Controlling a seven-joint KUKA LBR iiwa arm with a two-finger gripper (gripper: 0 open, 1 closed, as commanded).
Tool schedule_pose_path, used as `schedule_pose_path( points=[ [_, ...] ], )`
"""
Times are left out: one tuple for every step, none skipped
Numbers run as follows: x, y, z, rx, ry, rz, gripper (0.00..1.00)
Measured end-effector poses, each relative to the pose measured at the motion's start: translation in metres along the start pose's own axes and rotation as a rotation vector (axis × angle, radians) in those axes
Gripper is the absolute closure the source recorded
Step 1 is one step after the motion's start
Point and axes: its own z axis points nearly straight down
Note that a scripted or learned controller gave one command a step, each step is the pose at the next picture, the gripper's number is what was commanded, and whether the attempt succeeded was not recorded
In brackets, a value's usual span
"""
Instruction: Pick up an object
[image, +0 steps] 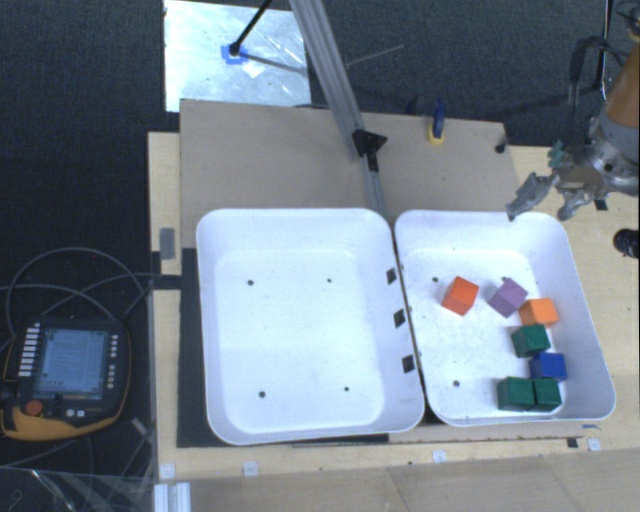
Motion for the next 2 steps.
schedule_pose_path(
  points=[
    [0.0,0.0,0.0,0.0,-0.001,0.0,0.0],
    [0.002,-0.01,0.051,0.004,0.0,0.003,0.0]
  ],
)
